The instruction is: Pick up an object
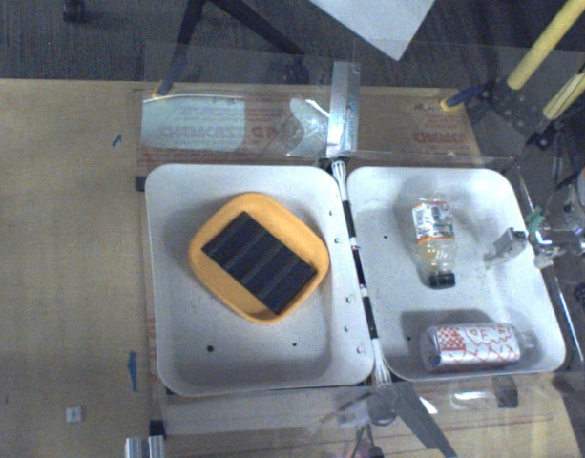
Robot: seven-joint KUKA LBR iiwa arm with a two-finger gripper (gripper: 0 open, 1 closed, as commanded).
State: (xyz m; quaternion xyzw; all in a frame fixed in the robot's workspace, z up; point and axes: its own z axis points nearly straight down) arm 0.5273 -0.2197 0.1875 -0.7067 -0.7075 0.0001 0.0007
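I see the gripper (508, 246) at the right bin's (387, 284) right rim, its grip unreadable from here. Beside it lies a small clear bottle (433, 239) (dark cap toward me); a red-patterned can (471, 345) rests nearer, an orange pad (259, 257) in the left bin (168, 284).

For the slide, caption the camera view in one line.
Gripper at the right bin beside a bottle and can; orange tray in the left bin.

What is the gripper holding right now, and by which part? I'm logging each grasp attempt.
Nothing is held. The gripper sits at the right bin's right edge, apart from the bottle and the can.
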